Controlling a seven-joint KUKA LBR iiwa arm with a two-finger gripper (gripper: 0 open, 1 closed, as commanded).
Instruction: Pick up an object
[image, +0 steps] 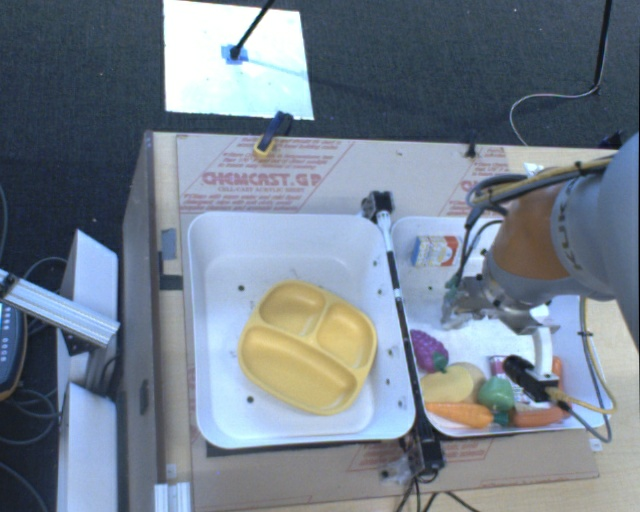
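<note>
Overhead view of the bench (330, 165), covered by a brown sheet printed in red with "CHEMCAST GP" (260, 180); the smaller red lines of print around it are too fine to read. Two shallow white bins stand side by side, parted by a black strip.

Left bin (220, 280): a yellow three-compartment plate (308, 345) lies flat near its centre, turned at an angle to the bin walls.

Right bin (432, 290): a small white carton (433, 250) with an orange and blue label, its lettering illegible, lies at the far end. Along the near end lie a bunch of purple toy grapes (428, 350), a yellow toy fruit (450, 383) touching them, an orange toy carrot (458, 413) against the near wall, a green toy vegetable (495, 392) and a second orange piece (535, 417) beside it.

The grey arm, with its orange band, reaches in from the right. The end effector (458, 305) points down over the middle of the right bin, between the carton and the grapes; whether it is open or closed, or grips anything, cannot be told from this angle
</note>
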